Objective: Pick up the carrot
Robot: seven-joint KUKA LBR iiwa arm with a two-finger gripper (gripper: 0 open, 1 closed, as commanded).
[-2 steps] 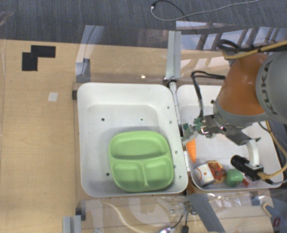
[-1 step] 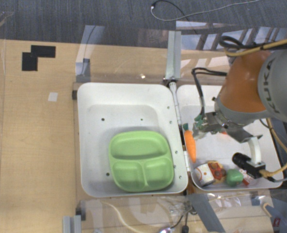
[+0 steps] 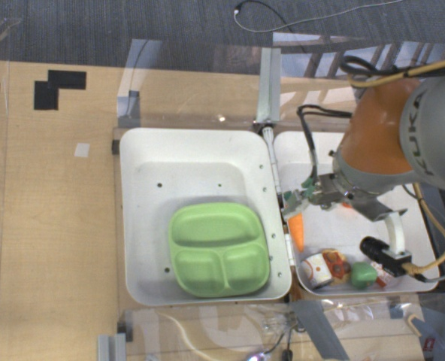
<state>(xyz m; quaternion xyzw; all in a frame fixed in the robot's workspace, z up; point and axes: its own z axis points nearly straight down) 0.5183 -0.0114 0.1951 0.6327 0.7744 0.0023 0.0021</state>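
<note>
The carrot (image 3: 297, 231) lies in the right bin (image 3: 358, 286), pressed against the left wall beside the divider, just below the pincer (image 3: 307, 195), whose state I cannot tell. The wall could block one side of a grasp and skid the carrot toward the small can (image 3: 316, 268) and green toy (image 3: 362, 274) nearby.

We see the arm (image 3: 392, 138) reaching over the right bin (image 3: 358, 145), its gripper (image 3: 307, 196) low beside the bin's left wall, just above the carrot (image 3: 297, 232). Near the front wall lie a small can (image 3: 316, 269), a red-and-yellow item (image 3: 334, 262) and a green toy (image 3: 363, 275). The left bin (image 3: 155, 156) bears a green divided plate (image 3: 219, 248).
</note>
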